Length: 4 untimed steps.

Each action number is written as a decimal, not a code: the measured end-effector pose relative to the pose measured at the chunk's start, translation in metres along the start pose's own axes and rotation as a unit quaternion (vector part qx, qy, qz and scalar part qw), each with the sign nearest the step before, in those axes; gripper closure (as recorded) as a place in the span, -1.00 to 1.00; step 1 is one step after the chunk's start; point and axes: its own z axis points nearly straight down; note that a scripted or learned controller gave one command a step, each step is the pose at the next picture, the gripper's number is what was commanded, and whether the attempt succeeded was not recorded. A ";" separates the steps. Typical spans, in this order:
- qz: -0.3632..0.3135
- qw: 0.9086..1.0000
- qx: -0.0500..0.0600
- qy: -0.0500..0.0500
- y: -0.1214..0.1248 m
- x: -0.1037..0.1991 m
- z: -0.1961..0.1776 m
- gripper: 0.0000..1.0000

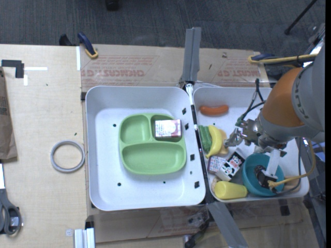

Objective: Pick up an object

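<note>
My gripper (241,136) hangs low over the middle of the right bin (235,98), just right of a yellow banana (216,140) and a green piece (206,136). Directly below it lies a black-and-white patterned box (233,165), with a pink-and-white card (215,165) to that box's left. An orange sausage-like object (214,109) rests near the bin's far wall. A yellow cup (229,190) lies on its side at the front, next to a blue bowl (256,175). Nothing is visibly held.
The left bin (103,154) holds a green divided plate (150,156) with a small pink-and-white carton (167,129) in its upper right compartment. A grey ring (67,156) lies on the bench to the left. The arm's cables drape over the blue bowl.
</note>
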 end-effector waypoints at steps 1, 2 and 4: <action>-0.089 0.996 -0.030 0.004 -0.035 0.008 -0.014 -1.00; -0.157 0.987 -0.025 0.003 -0.034 -0.001 -0.012 -1.00; -0.177 0.984 0.004 0.001 -0.032 -0.057 0.001 -1.00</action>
